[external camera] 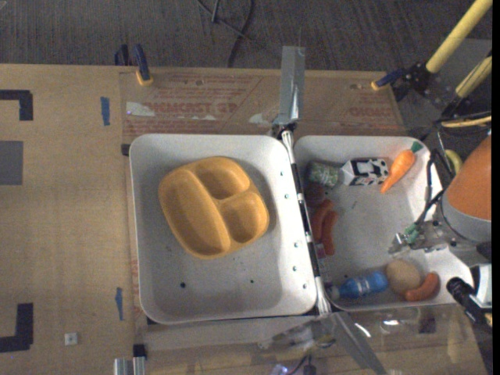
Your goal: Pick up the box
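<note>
One arm [473, 190] reaches in from the right edge, its orange band bulging above the right bin [367, 244]; the gripper [412, 239] hangs low over that bin's right half, and whether it is spread or pressed together cannot be told from this slant; nothing is seen pinched in it; thin cables loop beside the wrist. Just below the gripper, near the bin's lower edge, lies a tan potato [403, 274]; touching the potato's right side is a curved orange-red piece [424, 287], too small to name; to the potato's left lies a blue bottle [363, 284] on its side. Up and to the left of the gripper, well apart from it, the box [367, 170], a small black-and-white carton, lies on its side near the bin's top wall; a toy carrot [399, 169] lies slanted just beside the box's right end, green tip toward the upper corner; a greenish packet [323, 173] lies at the box's left end. Two red sausages [324, 225] lie side by side along the right bin's left wall. Beyond the shared wall, the left bin [156, 280] holds a yellow divided plate [215, 206] in its upper half. Both bins sit on a brown cardboard-topped bench [62, 209].
</note>
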`<state>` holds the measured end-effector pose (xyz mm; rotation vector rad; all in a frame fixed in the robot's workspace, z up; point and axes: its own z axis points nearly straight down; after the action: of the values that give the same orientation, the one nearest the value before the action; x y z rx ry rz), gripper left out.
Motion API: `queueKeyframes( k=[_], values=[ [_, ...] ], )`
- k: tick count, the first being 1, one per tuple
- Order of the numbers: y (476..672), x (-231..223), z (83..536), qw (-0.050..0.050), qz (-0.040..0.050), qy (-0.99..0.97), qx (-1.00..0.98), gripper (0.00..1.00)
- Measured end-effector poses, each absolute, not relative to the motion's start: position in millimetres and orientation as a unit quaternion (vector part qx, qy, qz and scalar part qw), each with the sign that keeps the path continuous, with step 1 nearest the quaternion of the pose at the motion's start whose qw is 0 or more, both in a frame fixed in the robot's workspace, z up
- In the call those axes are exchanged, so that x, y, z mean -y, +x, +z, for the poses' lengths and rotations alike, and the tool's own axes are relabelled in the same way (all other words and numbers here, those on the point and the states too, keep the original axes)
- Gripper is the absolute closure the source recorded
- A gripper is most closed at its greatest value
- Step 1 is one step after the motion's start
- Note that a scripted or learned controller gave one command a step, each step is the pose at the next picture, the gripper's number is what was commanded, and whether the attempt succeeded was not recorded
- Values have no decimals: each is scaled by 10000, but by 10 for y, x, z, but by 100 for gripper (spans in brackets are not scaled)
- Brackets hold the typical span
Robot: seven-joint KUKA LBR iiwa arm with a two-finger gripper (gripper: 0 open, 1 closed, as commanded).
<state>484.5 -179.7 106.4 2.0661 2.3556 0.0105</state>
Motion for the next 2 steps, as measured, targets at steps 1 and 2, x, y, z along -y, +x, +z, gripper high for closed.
queueKeyframes(
  k=[1, 2],
  values=[
    [4844, 1796, 1063, 39, 33, 6593, -7519, 0],
    [4868, 2039, 869, -89, 108, 6740, -7386, 0]
  ],
)
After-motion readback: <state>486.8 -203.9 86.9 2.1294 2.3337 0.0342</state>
